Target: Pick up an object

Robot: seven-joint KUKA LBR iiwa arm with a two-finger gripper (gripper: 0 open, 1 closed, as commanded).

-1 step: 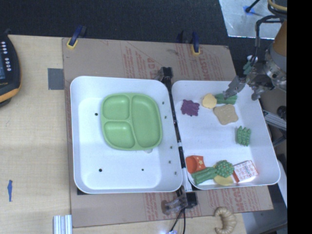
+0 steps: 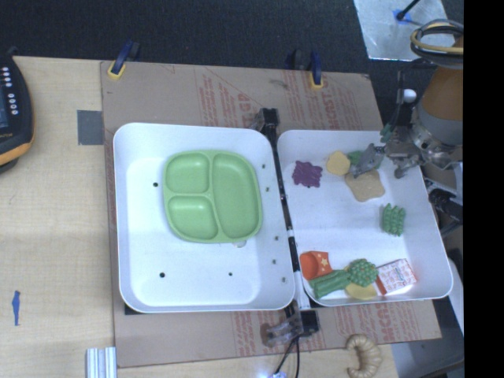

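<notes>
Two white bins (image 2: 126, 211) on cardboard-covered wooden bench (image 2: 55, 227)

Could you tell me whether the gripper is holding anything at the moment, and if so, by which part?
It cannot be told. The gripper sits low in the right bin, beside the yellow piece and the tan piece, but no object shows between its fingers.

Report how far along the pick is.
Done: the hand has reached the right bin and sits low by the tan piece and yellow piece. In hand: nothing visibly between its fingers. Left: grasp a piece and lift it clear.
</notes>
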